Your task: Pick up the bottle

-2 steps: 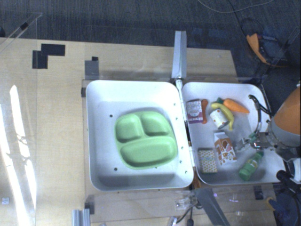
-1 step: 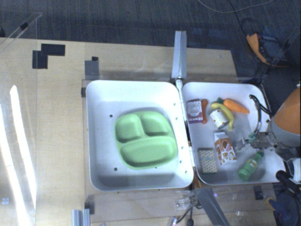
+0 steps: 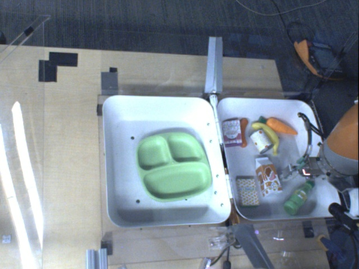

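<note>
- Toward the near right corner of the right bin (image 3: 279, 217), the green bottle (image 3: 298, 198) is seen lying on its side, tilted, with its cap end pointing up toward the gripper (image 3: 303, 170).
- Just above the bottle the gripper is seen low over the bin floor; whether it is spread or closed cannot be told, as its tip is small and blurred against the white. Nothing is shown to be held.
- A rounded, lying bottle is likely to be rolled or pushed aside if it is touched off-centre, and a grasp can then be closed on nothing.
- A grip taken at the narrow cap end is judged weak: the heavier body can be swung down and slipped out during a lift.
- The small carton (image 3: 268, 179) is found just beside the gripper on its left, so it could be nudged or caught instead of the bottle.
- The bin's right wall is close to the bottle, so a descent placed too far right could be blocked by the rim.
- The banana (image 3: 269, 133), the carrot (image 3: 282, 126) and the green tray (image 3: 174, 165) in the left bin (image 3: 112, 150) are well apart, and no trouble is expected from them.
</note>
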`<move>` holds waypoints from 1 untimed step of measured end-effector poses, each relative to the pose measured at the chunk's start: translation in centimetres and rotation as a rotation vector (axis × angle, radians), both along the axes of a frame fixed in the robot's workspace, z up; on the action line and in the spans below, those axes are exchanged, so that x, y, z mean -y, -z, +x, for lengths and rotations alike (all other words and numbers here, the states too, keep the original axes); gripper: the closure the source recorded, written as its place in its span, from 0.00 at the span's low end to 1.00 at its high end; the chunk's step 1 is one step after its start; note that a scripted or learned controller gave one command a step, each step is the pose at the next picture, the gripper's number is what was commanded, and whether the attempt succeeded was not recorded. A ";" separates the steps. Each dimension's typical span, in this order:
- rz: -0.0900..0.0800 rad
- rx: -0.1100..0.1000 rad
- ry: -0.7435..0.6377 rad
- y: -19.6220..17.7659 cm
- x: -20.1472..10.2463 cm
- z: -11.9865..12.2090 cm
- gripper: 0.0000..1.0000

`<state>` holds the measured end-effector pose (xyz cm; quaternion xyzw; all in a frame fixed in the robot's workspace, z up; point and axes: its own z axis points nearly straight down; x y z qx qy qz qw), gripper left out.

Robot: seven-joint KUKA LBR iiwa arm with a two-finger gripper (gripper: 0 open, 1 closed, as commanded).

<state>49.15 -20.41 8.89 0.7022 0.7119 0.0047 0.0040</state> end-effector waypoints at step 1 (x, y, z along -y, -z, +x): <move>0.001 0.000 0.006 0.0 0.0 0.0 0.00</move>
